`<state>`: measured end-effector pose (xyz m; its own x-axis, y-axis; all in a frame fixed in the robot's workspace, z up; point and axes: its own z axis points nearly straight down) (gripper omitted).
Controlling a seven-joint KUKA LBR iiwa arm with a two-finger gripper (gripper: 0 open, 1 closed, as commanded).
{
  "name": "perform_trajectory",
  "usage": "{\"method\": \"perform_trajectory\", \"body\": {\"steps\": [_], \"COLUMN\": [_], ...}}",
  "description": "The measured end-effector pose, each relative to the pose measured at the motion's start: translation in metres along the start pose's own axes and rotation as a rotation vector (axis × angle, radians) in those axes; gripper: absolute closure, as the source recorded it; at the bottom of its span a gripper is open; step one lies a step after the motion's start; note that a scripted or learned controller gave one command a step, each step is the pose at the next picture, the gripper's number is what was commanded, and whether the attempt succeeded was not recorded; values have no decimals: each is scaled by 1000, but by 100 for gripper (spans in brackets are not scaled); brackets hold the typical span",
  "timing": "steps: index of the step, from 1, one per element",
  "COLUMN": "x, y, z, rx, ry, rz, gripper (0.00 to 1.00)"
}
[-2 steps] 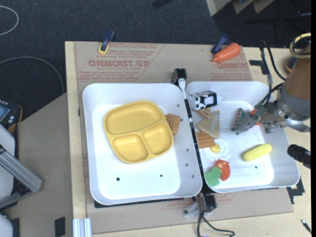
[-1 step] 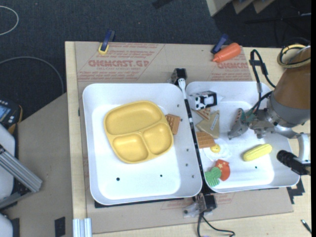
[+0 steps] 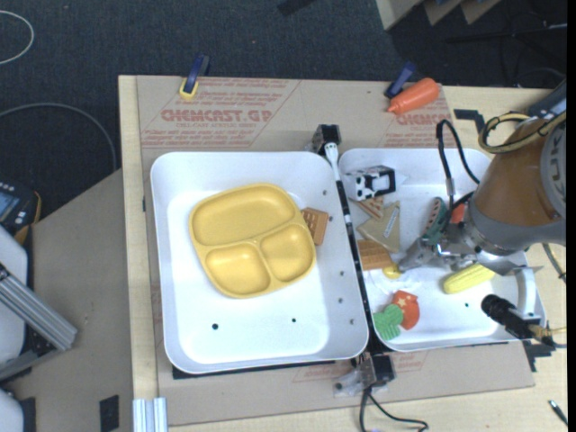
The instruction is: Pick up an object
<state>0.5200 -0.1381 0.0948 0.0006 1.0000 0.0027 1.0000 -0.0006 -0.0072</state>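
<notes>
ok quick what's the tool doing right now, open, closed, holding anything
Tool: low in the right bin, among the toys near the brown wedge piece; open or closed cannot be told, and nothing is visibly held.

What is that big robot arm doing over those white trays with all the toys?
The robot arm is reaching in from the right, trying to pick something up. Its gripper is down low in the right bin, among small toys: a black-and-white toy, some brown pieces, a yellow toy and a red and green toy. Nothing can be seen held in it yet. The left bin holds a yellow divided plate.
</notes>
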Motion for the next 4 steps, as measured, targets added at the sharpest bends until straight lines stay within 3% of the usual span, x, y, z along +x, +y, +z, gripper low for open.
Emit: {"method": "perform_trajectory", "body": {"steps": [1,2,4], "x": [0,1,6], "y": [1,2,17], "z": [9,-3,-124], "rx": [-6,-12,-15], "ry": [-2,-1,-5], "rz": [1,1,-3], "gripper": [0,100,100]}}
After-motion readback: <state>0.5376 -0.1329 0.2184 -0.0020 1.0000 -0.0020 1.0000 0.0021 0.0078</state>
